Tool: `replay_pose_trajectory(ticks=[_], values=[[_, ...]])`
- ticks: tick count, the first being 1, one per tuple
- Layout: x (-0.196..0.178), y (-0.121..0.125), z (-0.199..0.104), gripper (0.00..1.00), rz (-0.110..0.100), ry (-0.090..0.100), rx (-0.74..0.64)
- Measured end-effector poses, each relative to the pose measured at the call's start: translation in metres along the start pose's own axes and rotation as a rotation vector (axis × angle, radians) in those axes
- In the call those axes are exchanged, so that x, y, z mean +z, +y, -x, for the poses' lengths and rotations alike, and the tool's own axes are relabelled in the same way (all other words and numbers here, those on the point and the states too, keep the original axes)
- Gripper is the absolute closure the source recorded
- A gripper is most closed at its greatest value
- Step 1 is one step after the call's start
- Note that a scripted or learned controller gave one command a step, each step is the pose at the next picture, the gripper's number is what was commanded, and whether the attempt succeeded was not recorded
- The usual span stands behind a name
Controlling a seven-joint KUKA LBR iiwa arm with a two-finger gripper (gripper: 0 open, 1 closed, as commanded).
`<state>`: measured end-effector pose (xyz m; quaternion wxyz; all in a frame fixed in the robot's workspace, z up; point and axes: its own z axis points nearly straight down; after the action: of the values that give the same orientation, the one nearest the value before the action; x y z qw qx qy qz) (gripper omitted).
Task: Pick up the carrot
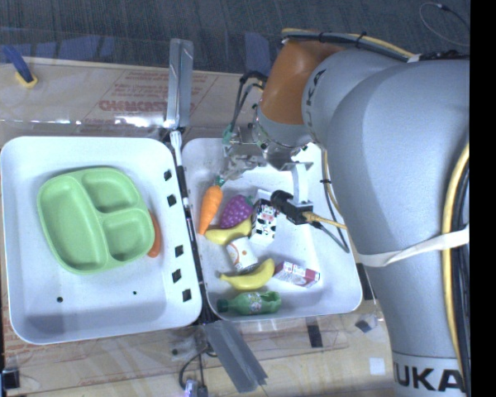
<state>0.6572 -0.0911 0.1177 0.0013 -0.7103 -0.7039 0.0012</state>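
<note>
The carrot [210, 208] was found in the right-hand bin [341, 292], close against that bin's left wall, with its long axis running almost straight up and down the picture — the green-tipped top end toward the far wall, the narrow orange tip toward the near one. The gripper [236, 157] was seen just beyond the carrot's top end, a little to the right of it and toward the far wall of the same bin, hanging from the grey wrist under the orange band. Whether it was apart or together could not be told, since the parts were small and tangled with cable in this view — nothing was seen held. Purple grapes [236, 211] lay just beside the carrot on its right, touching or nearly so, and a yellow banana [226, 236] lay just past the carrot's narrow tip. A second banana [250, 276] and a green item [250, 303] lay farther from the carrot, toward the near wall. It was judged that the coming move would turn on a short shift from the gripper toward the near wall and slightly left, along the carrot's axis, to its thicker middle, and that closing across the short width would be crowded by the wall on one side and the grapes on the other.
</note>
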Motion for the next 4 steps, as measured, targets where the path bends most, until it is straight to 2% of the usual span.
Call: replay_pose_trajectory(ticks=[1,2,3,4], values=[[0.0,0.0,0.0,0.0,0.0,0.0,0.0],[0.023,-0.033,0.006,0.0,0.008,-0.006,-0.05],[0.026,-0.076,0.005,0.0,0.0,0.0,0.222],[0.025,-0.087,0.005,0.0,0.005,-0.004,0.081]])
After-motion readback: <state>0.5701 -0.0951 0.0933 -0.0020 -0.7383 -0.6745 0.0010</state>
